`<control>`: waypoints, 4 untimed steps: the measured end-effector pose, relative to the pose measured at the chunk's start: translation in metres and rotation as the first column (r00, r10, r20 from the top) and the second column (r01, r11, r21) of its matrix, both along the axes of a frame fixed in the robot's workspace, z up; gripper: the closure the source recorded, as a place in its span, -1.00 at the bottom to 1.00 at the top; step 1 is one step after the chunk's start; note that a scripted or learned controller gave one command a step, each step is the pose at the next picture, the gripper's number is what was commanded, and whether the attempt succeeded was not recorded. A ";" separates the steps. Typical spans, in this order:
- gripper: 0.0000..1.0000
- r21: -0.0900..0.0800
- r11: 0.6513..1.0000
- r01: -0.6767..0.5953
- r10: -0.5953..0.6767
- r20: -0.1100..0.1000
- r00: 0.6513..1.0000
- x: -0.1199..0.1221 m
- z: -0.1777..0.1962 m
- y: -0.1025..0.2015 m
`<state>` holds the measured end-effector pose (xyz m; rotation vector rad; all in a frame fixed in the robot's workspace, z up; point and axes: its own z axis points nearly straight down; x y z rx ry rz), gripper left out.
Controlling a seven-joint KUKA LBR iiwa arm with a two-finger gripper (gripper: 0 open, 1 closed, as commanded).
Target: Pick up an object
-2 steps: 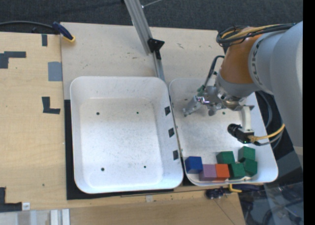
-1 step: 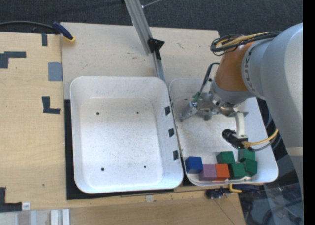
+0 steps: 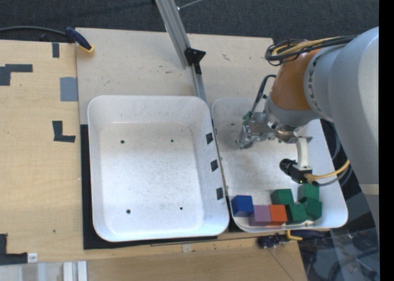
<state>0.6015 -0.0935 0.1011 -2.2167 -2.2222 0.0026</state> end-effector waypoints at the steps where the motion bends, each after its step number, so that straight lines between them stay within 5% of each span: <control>1: 1.00 -0.001 1.000 0.003 -0.003 0.007 1.000 -0.007 0.056 -0.006; 3: 1.00 -0.002 1.000 0.001 -0.001 0.010 1.000 -0.004 0.163 -0.009; 4: 1.00 0.000 1.000 -0.004 0.004 0.003 1.000 0.007 0.167 0.040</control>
